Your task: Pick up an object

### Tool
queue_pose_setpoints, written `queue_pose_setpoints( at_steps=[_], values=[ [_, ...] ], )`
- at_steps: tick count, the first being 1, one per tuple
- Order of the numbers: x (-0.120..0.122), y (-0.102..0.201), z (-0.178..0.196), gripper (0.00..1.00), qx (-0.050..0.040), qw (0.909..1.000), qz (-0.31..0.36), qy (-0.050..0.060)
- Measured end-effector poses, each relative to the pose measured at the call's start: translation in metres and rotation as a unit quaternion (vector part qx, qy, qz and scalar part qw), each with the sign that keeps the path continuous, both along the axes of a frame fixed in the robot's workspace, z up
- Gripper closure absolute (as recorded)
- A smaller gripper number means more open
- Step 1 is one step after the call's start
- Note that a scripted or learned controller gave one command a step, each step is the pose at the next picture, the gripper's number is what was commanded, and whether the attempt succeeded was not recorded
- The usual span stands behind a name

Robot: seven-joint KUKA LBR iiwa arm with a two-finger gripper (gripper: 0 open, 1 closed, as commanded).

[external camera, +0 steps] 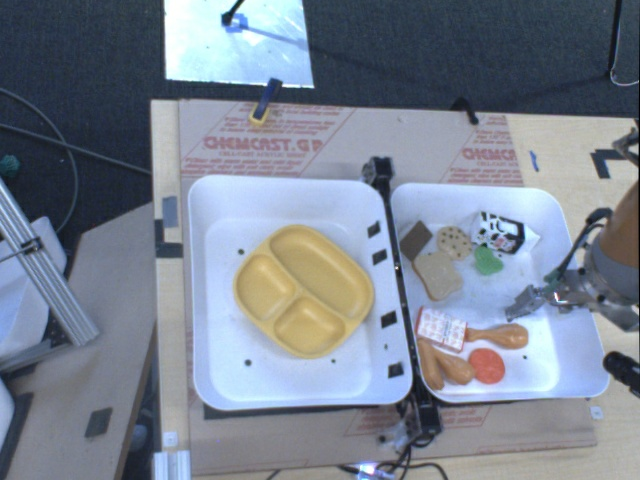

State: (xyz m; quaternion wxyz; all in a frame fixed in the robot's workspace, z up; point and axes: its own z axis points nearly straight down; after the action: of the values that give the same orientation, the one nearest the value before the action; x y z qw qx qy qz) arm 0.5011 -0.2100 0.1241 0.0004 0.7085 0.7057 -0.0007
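The bench (330,133) is carrying two bins. The left bin (215,268) is holding a yellow divided plate (303,290). The right bin (545,208), the reference here, is containing toy food: a bread slice (438,276) near its centre and a drumstick (497,336) below. The jaws (530,301) are hanging released, grasping nothing, at its right side.

A shiny metal sheet (238,26) lay on the dark floor (80,48) beyond the far edge of the desk (330,133). A small yellow and blue tool (264,103) rested at the desk's far edge, and an aluminium rail (40,268) slanted at the left.
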Motion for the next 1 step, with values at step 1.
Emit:
queue_pose_setpoints(
  at_steps=[1],
  values=[
    [0.0557,0.0042,-0.0407,0.0,-0.0001,1.0,0.005,-0.003]
  ],
)
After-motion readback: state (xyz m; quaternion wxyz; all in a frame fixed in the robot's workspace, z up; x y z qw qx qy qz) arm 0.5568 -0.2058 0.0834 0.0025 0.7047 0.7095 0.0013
